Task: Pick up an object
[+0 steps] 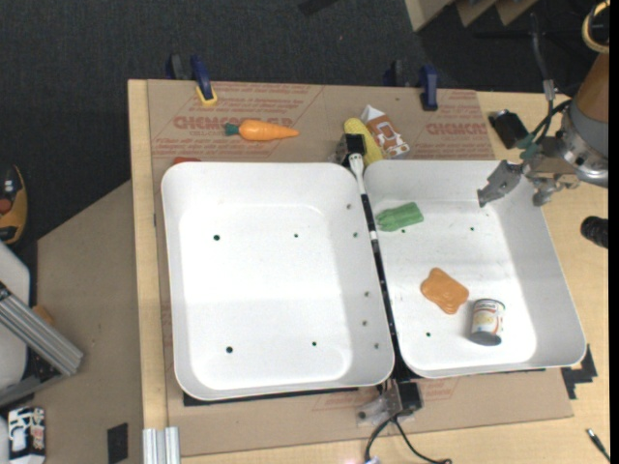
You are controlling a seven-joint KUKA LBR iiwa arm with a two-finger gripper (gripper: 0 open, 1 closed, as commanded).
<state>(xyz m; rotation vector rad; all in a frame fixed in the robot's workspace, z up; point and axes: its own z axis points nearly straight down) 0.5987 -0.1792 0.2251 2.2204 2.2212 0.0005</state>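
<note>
Bench: brown cardboard-covered board at the near edge, bearing both bins, with two blue clamps on its far edge.
Left bin: shallow white plastic tray, the larger-looking of the pair, touching its neighbour along the middle seam.
Right bin: shallow white plastic tray holding three loose things.
Arm: grey KUKA arm entering from the right, above the right bin's far right corner.
Gripper: grey two-finger gripper, over that corner, fingers spread apart with nothing between them.
Green item: flat green block, near the right bin's left wall.
Orange item: rounded orange lump, mid-bin, just beside the can.
Can: small white cylindrical can, lying tilted near the front right.
Carrot: orange toy carrot, on the board behind the left bin.
</note>
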